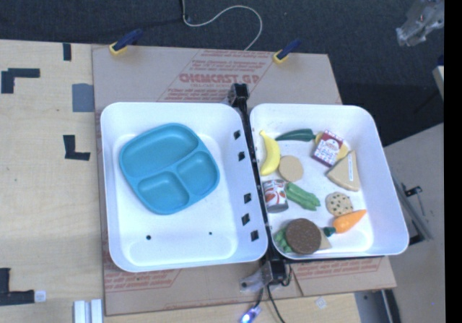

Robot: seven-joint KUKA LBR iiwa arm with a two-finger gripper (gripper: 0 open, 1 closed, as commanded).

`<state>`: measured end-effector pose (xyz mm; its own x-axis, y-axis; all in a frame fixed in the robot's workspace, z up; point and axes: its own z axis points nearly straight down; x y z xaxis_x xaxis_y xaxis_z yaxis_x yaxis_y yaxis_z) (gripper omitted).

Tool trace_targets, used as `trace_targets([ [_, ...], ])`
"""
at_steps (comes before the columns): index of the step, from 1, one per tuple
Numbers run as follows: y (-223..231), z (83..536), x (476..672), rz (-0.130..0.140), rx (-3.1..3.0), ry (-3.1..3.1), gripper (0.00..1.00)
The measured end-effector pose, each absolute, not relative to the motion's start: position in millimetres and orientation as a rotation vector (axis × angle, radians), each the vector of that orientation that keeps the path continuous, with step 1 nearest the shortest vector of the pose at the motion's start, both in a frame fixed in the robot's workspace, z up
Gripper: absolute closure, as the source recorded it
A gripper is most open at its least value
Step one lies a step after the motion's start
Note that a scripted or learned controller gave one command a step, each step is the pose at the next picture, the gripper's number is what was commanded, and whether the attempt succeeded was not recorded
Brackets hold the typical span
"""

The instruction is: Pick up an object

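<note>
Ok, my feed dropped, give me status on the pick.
Pincer up at far right, off the bins, fingers unreadable. Toy food untouched in right bin; banana by the divider. Blue tray in left bin. Nothing blocking.

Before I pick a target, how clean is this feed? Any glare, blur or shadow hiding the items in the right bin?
Camera view: light is even and soft, with faint shadows under the banana and carrot; the white right bin is bright but not washed out; the small items are low in detail, and the label on the can is unreadable; the gripper, top right, is blurred.
</note>
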<state>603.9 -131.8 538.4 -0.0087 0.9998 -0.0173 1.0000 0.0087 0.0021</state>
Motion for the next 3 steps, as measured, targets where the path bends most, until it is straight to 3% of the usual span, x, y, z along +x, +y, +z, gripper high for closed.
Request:
trace_targets([
  [3,-130,569,605.0,-0.022,2.197,2.221,1.0],
])
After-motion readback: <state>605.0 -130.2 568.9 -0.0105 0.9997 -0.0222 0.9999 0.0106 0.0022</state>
